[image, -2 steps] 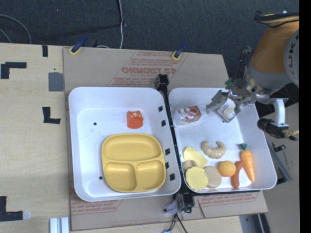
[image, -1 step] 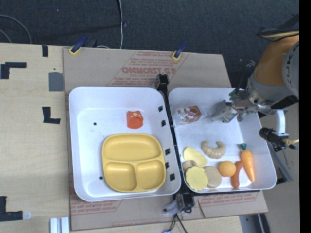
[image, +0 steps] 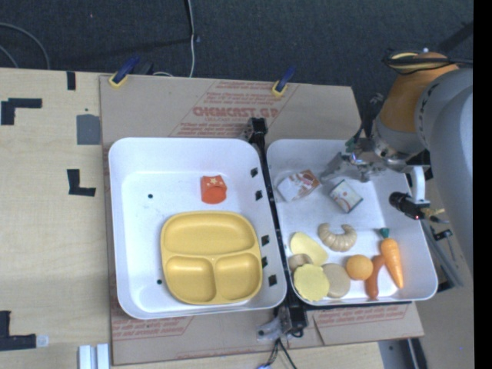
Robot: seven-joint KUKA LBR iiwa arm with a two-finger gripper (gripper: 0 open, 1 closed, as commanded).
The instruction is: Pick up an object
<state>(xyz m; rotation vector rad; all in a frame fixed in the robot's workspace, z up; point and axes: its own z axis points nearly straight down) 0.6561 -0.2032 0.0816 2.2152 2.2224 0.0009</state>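
Gripper (image: 347,167) hung at the frame's right over the right bin (image: 419,241), fingers spread open and holding nothing, just above a small can (image: 347,196).

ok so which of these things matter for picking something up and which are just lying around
Job:
gripper
small can
wrapped packet
croissant
carrot
orange

Lying about:
yellow divided tray
red block
blue clamps

Overhead slanted view across both bins (image: 123,160)
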